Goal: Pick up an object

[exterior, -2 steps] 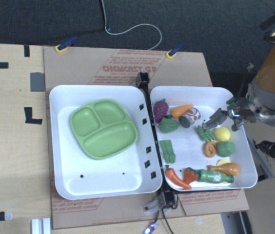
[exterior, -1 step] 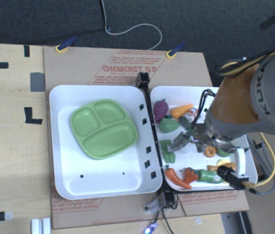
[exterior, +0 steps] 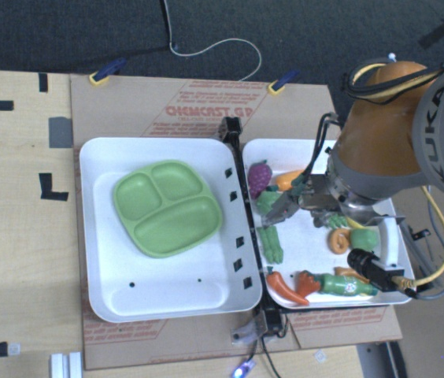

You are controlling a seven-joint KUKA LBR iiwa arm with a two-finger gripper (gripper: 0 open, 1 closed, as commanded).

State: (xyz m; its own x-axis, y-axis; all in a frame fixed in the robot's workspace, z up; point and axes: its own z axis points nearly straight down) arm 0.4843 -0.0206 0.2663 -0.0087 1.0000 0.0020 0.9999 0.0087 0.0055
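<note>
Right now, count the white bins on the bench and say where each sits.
2. The left bin holds a green plate; the right bin beside it holds toy food under the arm. None seems hidden.

- Bins (exterior: 100, 211): white plastic, smooth, slight sheen.
- Plate (exterior: 167, 208): green plastic, matt.
- Toy food (exterior: 289, 287): glossy plastic.
- Bench sheet (exterior: 198, 109): brown cardboard, matt.
- Arm (exterior: 383, 136): glossy orange band.

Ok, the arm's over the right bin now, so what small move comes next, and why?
Probably a short straight descent. The gripper hangs at the left side of the right bin, over the green toy vegetable beside the purple grapes, and nothing visibly sits between its fingers, so lowering onto that green piece seems the nearest pick.
</note>
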